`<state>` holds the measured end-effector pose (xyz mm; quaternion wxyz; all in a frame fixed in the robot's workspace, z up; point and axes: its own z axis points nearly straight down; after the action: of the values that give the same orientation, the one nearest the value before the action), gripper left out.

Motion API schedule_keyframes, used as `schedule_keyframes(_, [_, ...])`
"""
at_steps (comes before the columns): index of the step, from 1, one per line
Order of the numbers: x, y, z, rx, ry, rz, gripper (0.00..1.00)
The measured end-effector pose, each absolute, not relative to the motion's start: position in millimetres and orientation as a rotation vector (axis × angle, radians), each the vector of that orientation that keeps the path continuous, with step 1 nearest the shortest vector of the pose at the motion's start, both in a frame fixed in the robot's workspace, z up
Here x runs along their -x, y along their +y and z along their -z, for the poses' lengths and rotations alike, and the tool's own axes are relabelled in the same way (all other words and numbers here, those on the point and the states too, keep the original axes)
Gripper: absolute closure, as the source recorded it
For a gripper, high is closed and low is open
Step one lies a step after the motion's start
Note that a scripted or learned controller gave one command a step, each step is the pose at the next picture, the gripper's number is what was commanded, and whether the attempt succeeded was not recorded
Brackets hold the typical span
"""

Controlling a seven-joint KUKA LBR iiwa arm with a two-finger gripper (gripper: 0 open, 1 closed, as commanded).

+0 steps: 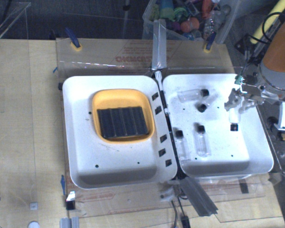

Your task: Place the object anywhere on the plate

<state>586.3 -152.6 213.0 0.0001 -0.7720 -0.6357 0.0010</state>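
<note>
Reaching in from the right of the camera view, my arm shows grey with its orange band at the upper right corner, and my hand hangs over the right part of the right bin. Two pale fingers point down toward the bin floor, and a small dark tip sits just below them. Whether they are spread or closed I cannot tell from this slant, and I see nothing clearly between them.

On the floor of that same bin lie several clear vials with black caps. One vial lies on its side near the far wall. A black cap sits just in front of it. Another vial lies lengthwise near the middle, its cap toward the far side. A fourth vial lies close to the divider between the bins.

To the left, the left bin holds a yellow plate with rounded corners. A dark ribbed block lies flat on it, covering much of its middle. Both bins rest on the table.
</note>
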Motion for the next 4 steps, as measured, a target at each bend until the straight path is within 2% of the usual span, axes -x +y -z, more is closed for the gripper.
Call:
schedule_keyframes(1, [-586.3,-153,-213,2.425,-1.997,-0.003,0.0])
schedule_keyframes(2, [-535.8,-215,-316,2.283,-2.161,0.0,0.0])
schedule_keyframes(3, [-536.6,-217,-296,2.321,-2.113,-0.003,0.0])
schedule_keyframes(4, [-493.7,-212,-349,2.384,-2.051,0.0,0.0])
